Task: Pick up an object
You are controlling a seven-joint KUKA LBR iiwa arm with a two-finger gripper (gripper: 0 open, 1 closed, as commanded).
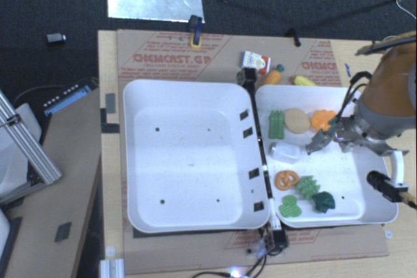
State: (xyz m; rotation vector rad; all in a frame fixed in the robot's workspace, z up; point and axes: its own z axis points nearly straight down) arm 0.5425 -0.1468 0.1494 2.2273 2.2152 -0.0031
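The right bin (374, 205) holds several small toy foods. A green block (276, 124), a tan round disc (296, 120) and an orange piece (322, 119) lie at its back. A pale clear piece (285, 152) lies mid-left. At the front are a pretzel (287, 179), a green leafy piece (307, 185), a dark green piece (323, 201) and a light green piece (290, 208). My gripper (319, 141) hangs low over the middle of this bin, just right of the clear piece and just below the orange piece. Nothing is visibly held.
The left bin (137, 159) stands beside the right one, with black clips along the shared wall. Behind the right bin, a small carton (255, 61), an orange carrot-like toy (272, 77) and a yellow toy (303, 81) lie on the cardboard. A blue and yellow clamp (195, 32) sits at the back.
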